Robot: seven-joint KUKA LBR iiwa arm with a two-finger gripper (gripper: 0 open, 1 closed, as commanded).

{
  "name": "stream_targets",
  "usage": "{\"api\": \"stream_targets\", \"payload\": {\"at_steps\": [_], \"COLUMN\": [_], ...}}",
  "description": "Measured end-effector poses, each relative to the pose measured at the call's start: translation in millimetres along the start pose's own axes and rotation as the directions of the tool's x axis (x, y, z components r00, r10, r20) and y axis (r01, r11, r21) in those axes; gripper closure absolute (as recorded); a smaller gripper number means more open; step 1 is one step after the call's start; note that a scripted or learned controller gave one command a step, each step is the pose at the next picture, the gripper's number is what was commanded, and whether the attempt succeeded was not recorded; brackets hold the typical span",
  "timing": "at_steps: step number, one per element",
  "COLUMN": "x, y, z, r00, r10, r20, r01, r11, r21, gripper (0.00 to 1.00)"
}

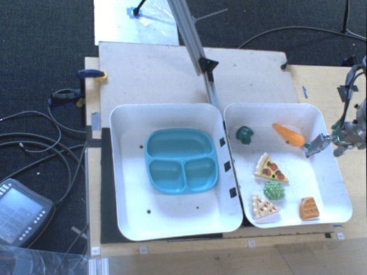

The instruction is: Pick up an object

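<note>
Hovering claw (319, 144) — grip state cannot be told; carrot (288, 134) just beside it is best approached squarely — centred lengthwise.

The arm (356, 105) is cut off by the right edge, beside the right bin (330, 171). Its tool (319, 144), at that bin's rim, is too small and blurred to read.

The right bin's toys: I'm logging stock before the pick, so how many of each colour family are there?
Green: 2, the dark broccoli and the lighter green piece
Orange: 2, the carrot and the orange block
Yellow and red: 2, the upper pizza slice and the lower pizza slice
Total: 6
</note>
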State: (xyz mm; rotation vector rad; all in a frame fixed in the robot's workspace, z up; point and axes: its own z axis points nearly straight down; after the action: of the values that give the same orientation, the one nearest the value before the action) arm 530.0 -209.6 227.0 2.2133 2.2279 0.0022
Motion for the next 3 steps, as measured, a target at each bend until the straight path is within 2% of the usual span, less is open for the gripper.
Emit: {"api": "stream_targets", "payload": {"at_steps": [1,3], "x": [0,0], "y": [0,10], "z": [0,111], "r00": [1.0,1.0], "r10": [0.001,0.007], "r20": [0.0,0.0], "r01": [-0.001,-0.007], "r11": [1.0,1.0], "r21": [0.0,0.004], "gripper": [0.0,0.0]}}
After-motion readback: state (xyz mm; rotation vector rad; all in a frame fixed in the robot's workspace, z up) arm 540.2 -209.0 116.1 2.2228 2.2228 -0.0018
